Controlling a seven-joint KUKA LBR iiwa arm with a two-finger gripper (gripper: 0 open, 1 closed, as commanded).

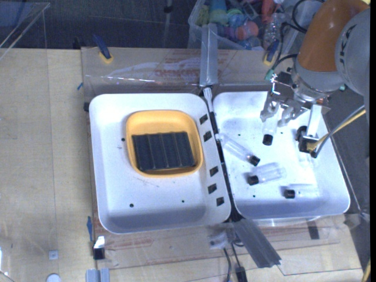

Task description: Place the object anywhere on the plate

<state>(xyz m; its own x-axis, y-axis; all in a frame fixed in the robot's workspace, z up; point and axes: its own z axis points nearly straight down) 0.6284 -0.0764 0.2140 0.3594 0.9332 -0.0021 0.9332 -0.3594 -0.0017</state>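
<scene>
Looking down at a slant from above the wooden bench (41, 157), fixed cam, mid-range. Taking in both shallow white plastic bins (111, 198) side by side, centre frame. Facing the clutter at the bench's far edge.

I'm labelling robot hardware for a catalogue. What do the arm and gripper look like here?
The arm is grey with a rounded orange band above the wrist. Black cables loop beside it. The gripper is silvery metal with two slim fingers.
</scene>
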